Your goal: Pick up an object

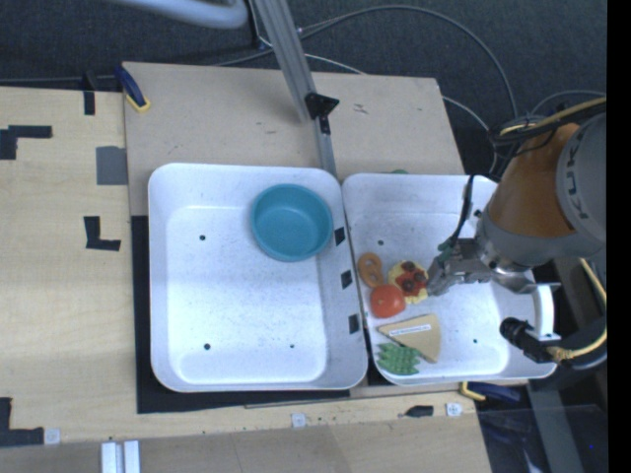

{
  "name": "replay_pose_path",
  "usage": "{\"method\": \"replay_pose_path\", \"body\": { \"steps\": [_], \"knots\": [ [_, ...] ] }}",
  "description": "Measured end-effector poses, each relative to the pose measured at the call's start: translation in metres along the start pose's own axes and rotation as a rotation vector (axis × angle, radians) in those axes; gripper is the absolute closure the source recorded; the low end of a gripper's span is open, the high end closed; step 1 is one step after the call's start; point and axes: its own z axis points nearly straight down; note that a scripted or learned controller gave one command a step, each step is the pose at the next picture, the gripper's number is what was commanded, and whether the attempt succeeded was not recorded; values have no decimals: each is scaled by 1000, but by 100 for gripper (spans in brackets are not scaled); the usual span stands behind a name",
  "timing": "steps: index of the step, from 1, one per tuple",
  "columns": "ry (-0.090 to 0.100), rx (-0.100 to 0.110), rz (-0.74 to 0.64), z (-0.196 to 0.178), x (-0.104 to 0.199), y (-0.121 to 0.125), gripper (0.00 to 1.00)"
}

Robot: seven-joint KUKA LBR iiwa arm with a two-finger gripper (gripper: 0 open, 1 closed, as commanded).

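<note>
Gripper sits low in the right bin, just right of a small red-and-yellow object. Cannot tell how the jaws stand, or whether they touch it. A red tomato lies just below-left of that object, a tan wedge and green piece further below. Blue bowl rests in the left bin.

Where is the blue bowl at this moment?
The blue bowl sits in the left bin, near its upper right corner, close to the wall shared with the right bin. It stands apart from the small items there.
</note>
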Motion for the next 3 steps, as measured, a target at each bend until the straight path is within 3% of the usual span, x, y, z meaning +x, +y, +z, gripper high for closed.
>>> {"method": "replay_pose_path", "body": {
  "steps": [1,2,3],
  "knots": [
    [-1,-5,0,-61,1,-3,100],
    [-1,-3,0,-92,1,-3,100],
    [0,0,-3,-81,53,-5,100]
  ]
}}
